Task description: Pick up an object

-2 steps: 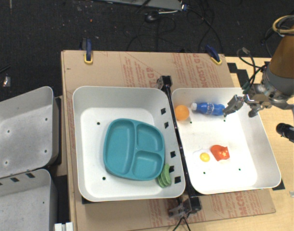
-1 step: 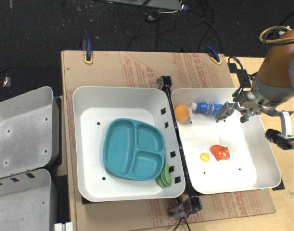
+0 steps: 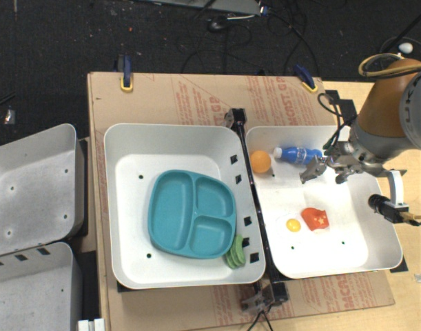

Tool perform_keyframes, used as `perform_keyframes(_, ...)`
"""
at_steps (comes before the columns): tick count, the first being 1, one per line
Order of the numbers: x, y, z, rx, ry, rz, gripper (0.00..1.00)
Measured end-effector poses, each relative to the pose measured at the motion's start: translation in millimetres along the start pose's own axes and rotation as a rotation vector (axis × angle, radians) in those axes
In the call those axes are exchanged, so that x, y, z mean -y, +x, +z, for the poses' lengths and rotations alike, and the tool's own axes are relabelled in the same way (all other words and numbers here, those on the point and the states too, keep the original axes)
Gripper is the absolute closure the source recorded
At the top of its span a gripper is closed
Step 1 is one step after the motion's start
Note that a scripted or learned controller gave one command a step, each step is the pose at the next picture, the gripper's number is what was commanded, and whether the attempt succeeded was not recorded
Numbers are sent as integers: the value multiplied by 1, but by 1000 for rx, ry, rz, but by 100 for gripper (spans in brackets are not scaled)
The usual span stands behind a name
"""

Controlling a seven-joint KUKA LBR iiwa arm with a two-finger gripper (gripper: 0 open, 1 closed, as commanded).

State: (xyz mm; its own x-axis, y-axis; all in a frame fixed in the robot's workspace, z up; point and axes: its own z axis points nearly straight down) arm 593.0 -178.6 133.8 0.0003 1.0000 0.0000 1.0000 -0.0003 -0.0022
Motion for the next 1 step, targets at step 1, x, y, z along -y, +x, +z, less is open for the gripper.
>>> perform_keyframes(1,0,1,44,0,0,0,0)
